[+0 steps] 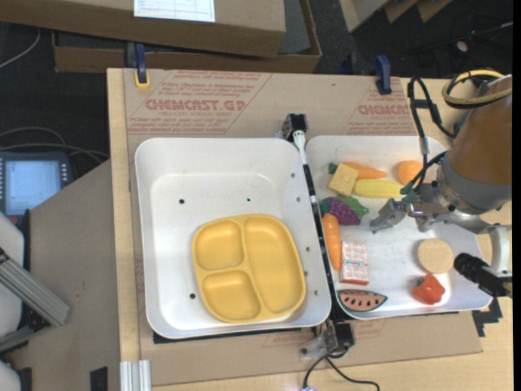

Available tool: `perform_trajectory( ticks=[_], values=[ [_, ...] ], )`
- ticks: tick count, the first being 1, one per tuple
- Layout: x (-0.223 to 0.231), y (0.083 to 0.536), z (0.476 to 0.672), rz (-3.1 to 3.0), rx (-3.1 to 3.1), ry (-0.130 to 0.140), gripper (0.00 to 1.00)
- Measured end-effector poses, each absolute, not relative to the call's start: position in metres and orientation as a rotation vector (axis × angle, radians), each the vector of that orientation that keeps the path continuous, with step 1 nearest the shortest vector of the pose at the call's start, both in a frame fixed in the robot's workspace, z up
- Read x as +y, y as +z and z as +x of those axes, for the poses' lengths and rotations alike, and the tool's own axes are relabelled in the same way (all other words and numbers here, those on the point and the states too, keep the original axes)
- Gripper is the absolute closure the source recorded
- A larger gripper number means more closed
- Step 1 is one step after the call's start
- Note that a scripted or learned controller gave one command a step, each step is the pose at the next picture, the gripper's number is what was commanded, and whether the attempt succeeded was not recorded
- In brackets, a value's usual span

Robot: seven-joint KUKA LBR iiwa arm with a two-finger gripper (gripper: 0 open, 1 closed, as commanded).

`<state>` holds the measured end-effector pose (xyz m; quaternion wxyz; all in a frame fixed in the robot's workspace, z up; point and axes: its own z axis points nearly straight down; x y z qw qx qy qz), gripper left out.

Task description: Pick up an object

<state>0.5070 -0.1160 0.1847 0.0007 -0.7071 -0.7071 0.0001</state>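
Closest to the lens, standing high over the bench [122, 218]: grey arm [480, 157] with its orange band, entering from the right. Ends in the tool [389, 216], low inside the right bin [480, 304], to the right of the carrot [330, 241] and a little farther back. Cannot tell from this slant whether open or closed; nothing visibly gripped.

Around the carrot, the pickable things: purple grapes [345, 211] touching its far end, between it and the tool; farther back, a yellow cheese wedge [343, 177], a yellow corn cob [379, 189] and a round orange [409, 170]. Just right of the carrot, a small white carton [354, 263]; nearer than the carrot, a watermelon slice [361, 301] at the bin's front rim. Well to the right of the carrot, a pale round biscuit [435, 256] and a red piece [428, 288]. Left of the carrot, across the dividing wall, a yellow divided tray [248, 265] in the left bin [163, 169].

Judged as the approach step: lowered among the items, nothing lifted yet. Most likely aimed at the grapes or the corn, both just beside the tip. Next calls for settling squarely over one item, closing on it alone, then rising straight up. Worth watching: crowded neighbours at the back, easy to nudge or pinch two at once.
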Motion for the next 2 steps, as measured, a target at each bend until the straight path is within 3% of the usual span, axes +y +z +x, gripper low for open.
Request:
perform_trajectory(
  ticks=[1,2],
  values=[
    [-0.060,0.185,0.609,-2.216,-2.236,-0.010,0.00],
    [-0.099,0.079,0.592,-2.223,-2.213,0.007,0.00]
  ],
)
